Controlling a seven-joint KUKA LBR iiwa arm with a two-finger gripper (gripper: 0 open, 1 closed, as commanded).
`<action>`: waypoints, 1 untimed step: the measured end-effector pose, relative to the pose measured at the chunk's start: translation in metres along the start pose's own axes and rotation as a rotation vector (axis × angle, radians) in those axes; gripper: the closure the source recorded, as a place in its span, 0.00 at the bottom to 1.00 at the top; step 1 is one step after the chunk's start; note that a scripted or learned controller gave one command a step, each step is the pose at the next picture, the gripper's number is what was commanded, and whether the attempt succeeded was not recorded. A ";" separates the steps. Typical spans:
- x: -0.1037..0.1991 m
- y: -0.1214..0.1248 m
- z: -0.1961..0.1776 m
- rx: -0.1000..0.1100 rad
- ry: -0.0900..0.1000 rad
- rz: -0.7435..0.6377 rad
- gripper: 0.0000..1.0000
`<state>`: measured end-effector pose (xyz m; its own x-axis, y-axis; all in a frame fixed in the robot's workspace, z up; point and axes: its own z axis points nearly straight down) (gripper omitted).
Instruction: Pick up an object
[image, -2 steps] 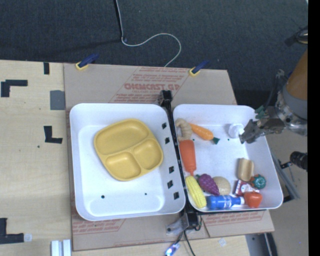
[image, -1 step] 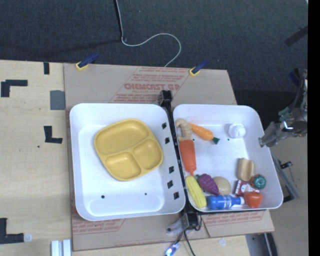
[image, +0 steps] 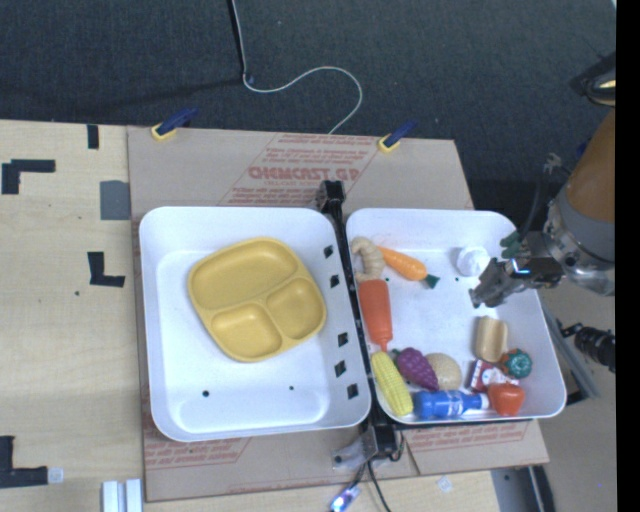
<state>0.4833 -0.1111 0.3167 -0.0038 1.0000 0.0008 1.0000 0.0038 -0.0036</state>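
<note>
The worktop (image: 60, 300) is light wood, and a big sheet of brown cardboard (image: 290, 170) lies on it under two white bins.

The left bin (image: 165, 330) holds one thing: a yellow plate with three parts (image: 258, 298). It lies flat in the middle.

The right bin (image: 440, 225) is full of toy food. A yellow corn cob (image: 391, 382) lies by the left wall near the bottom. Above it is a long orange-red toy, maybe a sausage or a carrot (image: 376, 310), and a knobby tan piece (image: 367, 257) sits at its top end. An orange carrot with a green tip (image: 406, 264) lies near the top. A blue and white tube or bottle (image: 448, 404) lies along the bottom wall. A purple bunch of grapes (image: 414, 366) and a round tan piece (image: 444, 372) sit just above it. A tan bread-like piece (image: 489, 338) stands at the right, with a green and red ball (image: 518, 364) and a red piece (image: 507, 398) below it. A small white cap (image: 467, 261) is near the top right.

The gripper (image: 497, 283) hangs over the right side of this bin, just above the tan bread-like piece. I cannot tell how its jaws are set, because they look dark and blurry.

I think that tan piece is the thing it can reach first. It looks light, hard and smooth, so it may slip. Squeezing it across its narrow middle seems best.
</note>
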 end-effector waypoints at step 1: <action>0.064 0.000 0.006 0.000 0.001 -0.003 1.00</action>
<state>0.4835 -0.0470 0.3103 -0.0069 1.0000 0.0016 1.0000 0.0069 -0.0032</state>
